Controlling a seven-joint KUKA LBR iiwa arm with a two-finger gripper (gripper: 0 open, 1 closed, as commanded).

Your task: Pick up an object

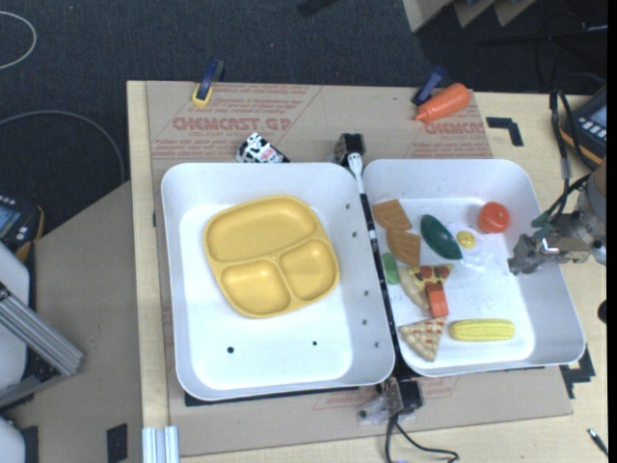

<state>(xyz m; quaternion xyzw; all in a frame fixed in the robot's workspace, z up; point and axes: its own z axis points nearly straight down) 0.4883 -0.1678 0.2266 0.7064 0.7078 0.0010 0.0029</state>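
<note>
view: single fixed camera above bench, looking down at a slant | range: medium, both shallow white plastic bins (183, 258) in frame | gripper (525, 257) at right edge, bins spreading leftward from it

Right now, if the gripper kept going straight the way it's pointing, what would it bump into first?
The gripper points left across the right bin. Bare floor comes first, then probably the small yellow piece beside the dark green vegetable, though its height is unclear.
</note>
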